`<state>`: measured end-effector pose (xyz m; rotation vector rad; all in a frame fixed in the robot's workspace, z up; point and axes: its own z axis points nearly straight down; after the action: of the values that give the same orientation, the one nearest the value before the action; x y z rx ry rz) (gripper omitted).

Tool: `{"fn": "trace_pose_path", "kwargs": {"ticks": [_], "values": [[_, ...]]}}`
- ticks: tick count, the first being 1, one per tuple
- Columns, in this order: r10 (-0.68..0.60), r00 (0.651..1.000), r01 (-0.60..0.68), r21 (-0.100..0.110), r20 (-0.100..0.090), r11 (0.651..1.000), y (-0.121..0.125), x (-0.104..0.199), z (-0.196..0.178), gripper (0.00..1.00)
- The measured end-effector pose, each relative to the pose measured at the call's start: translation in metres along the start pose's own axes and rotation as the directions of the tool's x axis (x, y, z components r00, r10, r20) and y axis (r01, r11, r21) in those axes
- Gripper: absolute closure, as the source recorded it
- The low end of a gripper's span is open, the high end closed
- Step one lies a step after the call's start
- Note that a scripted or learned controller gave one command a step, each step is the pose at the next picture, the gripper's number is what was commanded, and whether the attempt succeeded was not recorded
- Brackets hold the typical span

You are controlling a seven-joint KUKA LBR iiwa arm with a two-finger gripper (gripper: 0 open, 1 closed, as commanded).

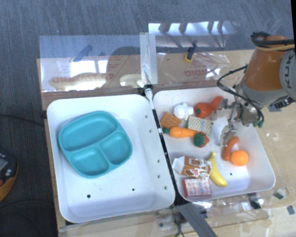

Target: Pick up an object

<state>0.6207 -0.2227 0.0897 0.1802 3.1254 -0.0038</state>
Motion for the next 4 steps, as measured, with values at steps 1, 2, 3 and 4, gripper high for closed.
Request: {"fn": "trace_pose_path", "kwargs": {"ticks": [1,2,3,4], "values": [[0.108,0.994,-0.108,-0.001,0.001,0.994,-0.004,0.068,-0.001,0.0],[0.156,0.988,-0.157,0.0,0.002,0.988,0.036,-0.006,0.0,0.0],[0.209,0.978,-0.209,0.002,0.001,0.978,-0.007,0.038,-0.001,0.0],[0.398,0.918,-0.398,-0.001,0.005,0.918,-0.012,0.103,-0.002,0.0]]}}
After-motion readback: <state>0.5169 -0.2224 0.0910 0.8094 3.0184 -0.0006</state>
